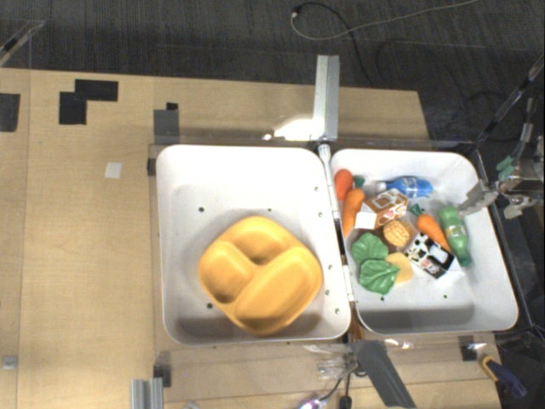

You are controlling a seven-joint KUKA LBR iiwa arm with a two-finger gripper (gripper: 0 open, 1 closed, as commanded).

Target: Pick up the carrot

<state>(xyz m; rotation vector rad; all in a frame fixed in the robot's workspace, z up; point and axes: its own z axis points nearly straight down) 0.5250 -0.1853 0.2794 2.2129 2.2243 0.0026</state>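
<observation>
An orange carrot [432, 230] lies in the right bin [485, 309], right of the toy pile's middle and against a green vegetable [456, 237]. A second orange carrot-like piece [352, 210] lies along the bin's left wall, below a red-orange piece [342, 182]. My gripper [479, 197] hangs at the bin's right rim, up and to the right of the carrot and apart from it. Nothing shows in it.
The right bin also holds a blue bottle [407, 185], green leaves [373, 262], a round biscuit-like toy [396, 232] and a black-and-white box [426, 254]. A yellow divided plate [260, 273] sits in the left bin [192, 194]. A metal post [327, 100] stands behind the bins.
</observation>
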